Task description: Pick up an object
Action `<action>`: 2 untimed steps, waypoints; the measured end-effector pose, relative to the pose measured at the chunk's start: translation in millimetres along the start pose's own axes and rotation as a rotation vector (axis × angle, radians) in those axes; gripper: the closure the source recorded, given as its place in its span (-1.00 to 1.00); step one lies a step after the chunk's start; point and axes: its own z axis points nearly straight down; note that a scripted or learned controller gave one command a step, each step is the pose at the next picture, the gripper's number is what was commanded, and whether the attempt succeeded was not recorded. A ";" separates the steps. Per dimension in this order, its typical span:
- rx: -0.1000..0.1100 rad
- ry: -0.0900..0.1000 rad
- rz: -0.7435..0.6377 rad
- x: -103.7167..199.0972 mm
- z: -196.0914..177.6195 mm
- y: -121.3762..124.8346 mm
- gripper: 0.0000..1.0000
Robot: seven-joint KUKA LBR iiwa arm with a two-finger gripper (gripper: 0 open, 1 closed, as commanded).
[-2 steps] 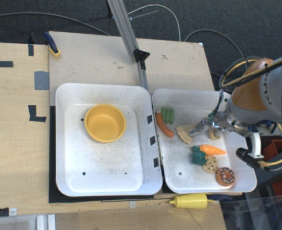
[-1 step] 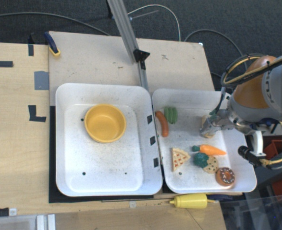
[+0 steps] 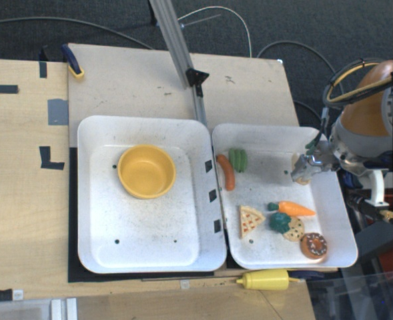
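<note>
The right bin (image 3: 329, 199) holds several toy foods. An orange-red sausage (image 3: 225, 172) and a green pepper (image 3: 237, 159) lie near its left wall. A pizza slice (image 3: 249, 220), a carrot (image 3: 295, 209), a dark green broccoli piece (image 3: 279, 222), a cookie (image 3: 293, 230) and a chocolate donut (image 3: 313, 245) lie in its front half. My gripper (image 3: 301, 171) hangs over the bin's right back part, above bare floor. It is apart from the carrot, which lies in front of it. Nothing shows in its grasp.
A yellow bowl (image 3: 147, 171) stands in the left bin (image 3: 96, 245). A yellow mustard bottle (image 3: 266, 280) lies on the bench just in front of the right bin. A slanted metal pole (image 3: 176, 42) rises behind the bins. A blue and yellow clamp (image 3: 73, 61) sits at the back left.
</note>
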 end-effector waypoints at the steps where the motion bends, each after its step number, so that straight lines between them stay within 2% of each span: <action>1: -0.002 0.000 -0.002 10.5 -54.3 1.7 1.00; 2: 0.003 0.002 -0.001 11.1 -62.6 1.8 1.00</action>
